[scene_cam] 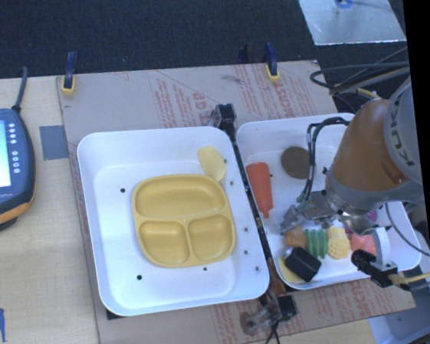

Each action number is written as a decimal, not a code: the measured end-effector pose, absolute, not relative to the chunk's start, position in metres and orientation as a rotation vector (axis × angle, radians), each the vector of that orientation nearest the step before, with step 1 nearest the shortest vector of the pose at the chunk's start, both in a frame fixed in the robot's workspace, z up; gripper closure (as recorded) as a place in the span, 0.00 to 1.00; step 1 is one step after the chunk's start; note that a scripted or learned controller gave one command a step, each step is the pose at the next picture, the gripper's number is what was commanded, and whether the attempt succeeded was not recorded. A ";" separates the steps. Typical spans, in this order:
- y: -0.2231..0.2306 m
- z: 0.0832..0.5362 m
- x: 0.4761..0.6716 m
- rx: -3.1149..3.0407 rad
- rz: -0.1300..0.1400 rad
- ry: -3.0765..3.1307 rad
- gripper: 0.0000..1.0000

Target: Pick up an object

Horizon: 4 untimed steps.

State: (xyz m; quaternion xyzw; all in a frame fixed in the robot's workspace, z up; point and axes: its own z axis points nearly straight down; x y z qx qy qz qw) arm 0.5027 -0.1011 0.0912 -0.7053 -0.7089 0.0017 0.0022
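tool (307, 218): lower right of frame, low over right bin (268, 134) | grip state: cannot tell | just above green item (315, 239), corn (337, 241)

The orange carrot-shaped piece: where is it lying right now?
The carrot lies in the right bin, along its left wall, beside the divider between bins, left of the brown round piece and above the gripper.
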 end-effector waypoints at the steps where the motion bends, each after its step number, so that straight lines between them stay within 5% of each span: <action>1: -0.093 0.092 0.526 -2.213 0.004 -2.226 0.00; 2: -0.134 0.092 0.592 -2.216 0.003 -2.225 0.00; 3: -0.109 0.092 0.638 -2.216 0.005 -2.225 0.00; 4: -0.110 0.105 0.639 -2.214 0.003 -2.230 1.00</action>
